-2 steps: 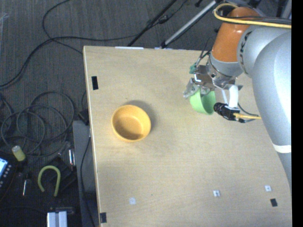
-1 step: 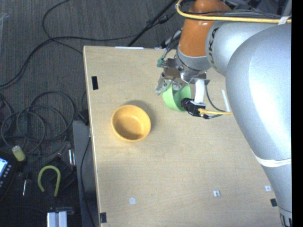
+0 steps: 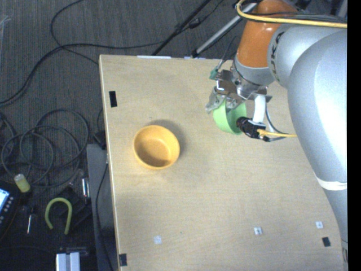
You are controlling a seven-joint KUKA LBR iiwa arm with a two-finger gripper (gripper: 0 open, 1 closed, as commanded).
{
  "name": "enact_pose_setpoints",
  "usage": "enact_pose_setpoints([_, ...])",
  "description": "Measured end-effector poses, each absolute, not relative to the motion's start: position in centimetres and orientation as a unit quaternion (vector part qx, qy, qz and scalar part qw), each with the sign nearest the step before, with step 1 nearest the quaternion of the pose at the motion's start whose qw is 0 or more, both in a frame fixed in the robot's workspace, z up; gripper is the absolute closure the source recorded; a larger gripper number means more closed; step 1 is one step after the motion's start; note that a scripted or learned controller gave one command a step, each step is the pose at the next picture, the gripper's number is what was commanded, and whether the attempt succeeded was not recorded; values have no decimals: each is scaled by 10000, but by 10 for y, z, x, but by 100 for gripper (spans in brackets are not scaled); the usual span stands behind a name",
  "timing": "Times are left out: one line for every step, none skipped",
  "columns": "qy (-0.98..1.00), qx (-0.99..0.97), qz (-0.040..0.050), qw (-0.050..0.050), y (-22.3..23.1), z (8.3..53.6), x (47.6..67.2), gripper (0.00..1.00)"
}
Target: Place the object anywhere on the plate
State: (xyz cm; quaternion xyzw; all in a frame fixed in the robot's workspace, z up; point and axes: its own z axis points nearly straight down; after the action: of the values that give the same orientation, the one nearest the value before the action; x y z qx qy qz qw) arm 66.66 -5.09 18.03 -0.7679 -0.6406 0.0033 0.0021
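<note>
A yellow round dish, the plate [image 3: 156,146], sits on the tan bench top, left of centre. My gripper [image 3: 224,106] hangs over the upper right part of the bench, well right of the plate and a little farther back. A light green rounded object [image 3: 227,120] sits between the fingers [image 3: 214,102] and sticks out below them, so the gripper is shut on it. The orange band and grey wrist rise above it and hide the object's top.
The tan bench top [image 3: 225,208] stretches wide and bare below and right of the plate. Its left edge runs near x 180 to 210. Cables [image 3: 51,140] and a green U-shaped item [image 3: 58,210] lie on the floor to the left. The grey arm body [image 3: 321,112] covers the right side.
</note>
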Motion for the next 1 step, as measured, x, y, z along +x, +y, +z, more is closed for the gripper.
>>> enact_pose_setpoints([-6191, -7853, 38, 22, -131, 146, 661, 100])
